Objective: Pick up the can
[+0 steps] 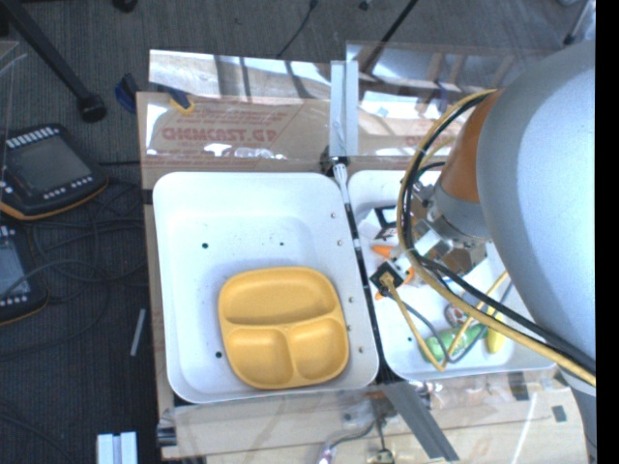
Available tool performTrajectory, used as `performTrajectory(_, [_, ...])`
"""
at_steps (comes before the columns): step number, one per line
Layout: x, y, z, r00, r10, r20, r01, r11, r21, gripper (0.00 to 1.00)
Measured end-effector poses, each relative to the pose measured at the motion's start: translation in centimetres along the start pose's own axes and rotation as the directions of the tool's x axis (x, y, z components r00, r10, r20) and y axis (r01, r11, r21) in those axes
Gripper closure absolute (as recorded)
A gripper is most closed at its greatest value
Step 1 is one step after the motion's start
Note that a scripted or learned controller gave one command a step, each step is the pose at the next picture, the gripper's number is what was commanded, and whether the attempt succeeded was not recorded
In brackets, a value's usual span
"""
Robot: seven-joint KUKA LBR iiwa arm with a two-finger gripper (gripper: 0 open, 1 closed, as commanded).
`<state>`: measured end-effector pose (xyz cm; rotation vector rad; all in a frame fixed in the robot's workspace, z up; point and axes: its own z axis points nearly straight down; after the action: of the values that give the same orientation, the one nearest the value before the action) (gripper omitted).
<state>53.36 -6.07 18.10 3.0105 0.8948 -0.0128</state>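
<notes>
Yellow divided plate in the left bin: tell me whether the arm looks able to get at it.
Probably yes. The yellow divided plate lies open in the left bin with nothing over it, and the arm hangs over the right bin just beside it.

- The 2 bins are plain white: the left bin (184, 220) carries a few small dark dots on its floor, and the right bin (372, 196) sits just beside it.
- A compartment tray (283, 325) in the left bin is mustard yellow all over.
- The arm (551, 191) is pale grey, with an orange band (462, 167) above the wrist.
- Cables (426, 259) looping off the arm are black and yellow.
- Green and yellow items (464, 338) lie in the right bin, near side.
- Brown cardboard (232, 133) at the far side bears faded red lettering.
- The floor (68, 356) is dark grey carpet.
</notes>
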Motion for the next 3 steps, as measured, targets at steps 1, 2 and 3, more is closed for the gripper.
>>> performTrajectory(1, [0.0, 0.0, 0.0, 1.0, 0.0, 0.0, 0.0, 1.0, 0.0, 0.0])
performTrajectory(2, [-6.7, 1.5, 5.9, 0.963, 0.269, -0.009, -0.269, 0.963, -0.003, 0.0])
performTrajectory(3, [-0.9, 4.4, 9.2, 0.929, 0.37, -0.006, -0.37, 0.929, 0.0, 0.0])
